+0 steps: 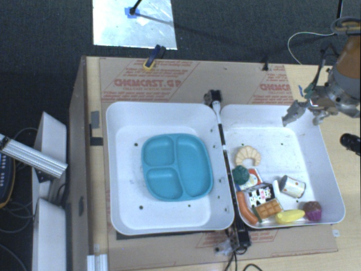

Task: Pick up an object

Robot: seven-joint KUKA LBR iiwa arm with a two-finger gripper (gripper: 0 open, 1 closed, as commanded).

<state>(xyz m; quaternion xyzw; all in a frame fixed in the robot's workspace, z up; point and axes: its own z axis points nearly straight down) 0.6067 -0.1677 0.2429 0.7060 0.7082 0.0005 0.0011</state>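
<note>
White toys are clustered at the lower right of the frame in the right bin (330,168); a croissant (249,154) lies apart. The gripper (304,110), seemingly spread open above, should be lowered squarely over 1 isolated piece.

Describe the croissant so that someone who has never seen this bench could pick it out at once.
Take the right bin of the two white bins, the one without the blue divided plate. Near its left wall, a cluster of toy foods runs toward the near edge; the croissant lies at the far end of it, just above the green broccoli piece. It is the only pale tan, curved, ridged piece there.
</note>
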